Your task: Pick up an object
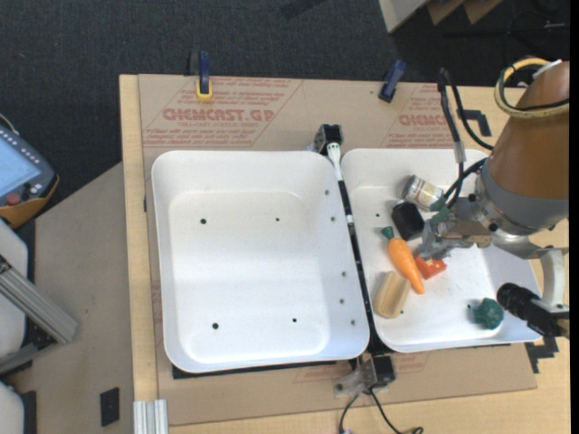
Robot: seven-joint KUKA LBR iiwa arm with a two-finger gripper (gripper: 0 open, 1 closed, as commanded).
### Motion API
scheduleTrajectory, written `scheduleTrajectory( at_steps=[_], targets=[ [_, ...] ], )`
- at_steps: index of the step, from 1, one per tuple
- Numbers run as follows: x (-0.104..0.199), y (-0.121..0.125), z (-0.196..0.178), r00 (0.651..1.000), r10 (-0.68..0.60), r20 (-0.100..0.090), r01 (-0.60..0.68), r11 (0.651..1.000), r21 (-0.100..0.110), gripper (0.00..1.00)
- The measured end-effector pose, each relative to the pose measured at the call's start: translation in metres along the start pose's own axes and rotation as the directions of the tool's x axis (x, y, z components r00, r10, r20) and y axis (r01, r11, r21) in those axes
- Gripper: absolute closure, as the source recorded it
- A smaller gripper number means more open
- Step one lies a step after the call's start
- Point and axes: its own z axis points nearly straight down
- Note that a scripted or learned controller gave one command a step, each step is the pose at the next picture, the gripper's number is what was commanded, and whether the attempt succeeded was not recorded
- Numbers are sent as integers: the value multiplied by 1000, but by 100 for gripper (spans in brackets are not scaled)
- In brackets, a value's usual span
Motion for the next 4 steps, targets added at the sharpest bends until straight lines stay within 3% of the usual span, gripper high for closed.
scheduleTrajectory(
  at_steps=[1, 2, 3, 4],
  targets=[
    [18, 82, -52, 1000, -3, 4, 3, 1000, -19, 100],
    [-55, 53, -58, 1000, 8, 4, -8, 1000, -9, 100],
    [-43, -1, 6, 1000, 3, 0, -3, 1000, 0, 100],
    [-6, 43, -63, 1000, -2, 4, 2, 1000, -16, 100]
  ],
)
